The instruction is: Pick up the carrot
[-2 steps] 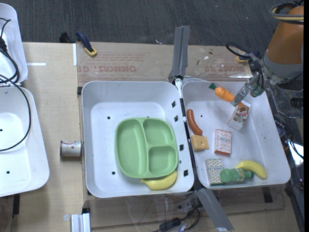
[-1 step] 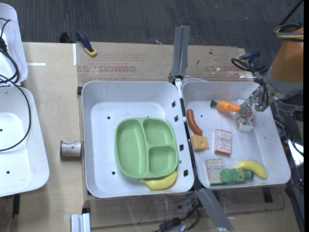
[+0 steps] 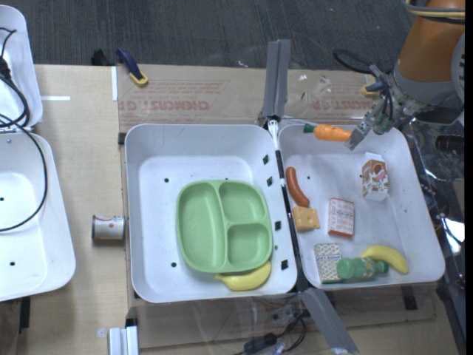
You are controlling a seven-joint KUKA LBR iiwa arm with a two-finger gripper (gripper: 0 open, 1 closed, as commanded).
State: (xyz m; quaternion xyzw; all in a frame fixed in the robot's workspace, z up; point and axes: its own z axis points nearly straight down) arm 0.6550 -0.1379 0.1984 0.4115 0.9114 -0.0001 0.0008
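The carrot [image 3: 332, 132], orange with a green top at its left end, lies along the far rim of the right bin [image 3: 421, 220]. My gripper [image 3: 367, 130] hangs low just right of the carrot's thin end, close to it or touching it. The carrot rests flat on the bin's edge. The arm's orange band [image 3: 436, 17] rises above at the upper right.
The right bin also holds a sausage [image 3: 297, 186], a cheese wedge [image 3: 307, 218], a small carton [image 3: 375, 177], a red packet [image 3: 341, 217], a banana [image 3: 386, 256] and a green bottle [image 3: 362, 268]. The left bin [image 3: 148, 198] holds a green divided plate [image 3: 224, 224] and another banana [image 3: 244, 278].
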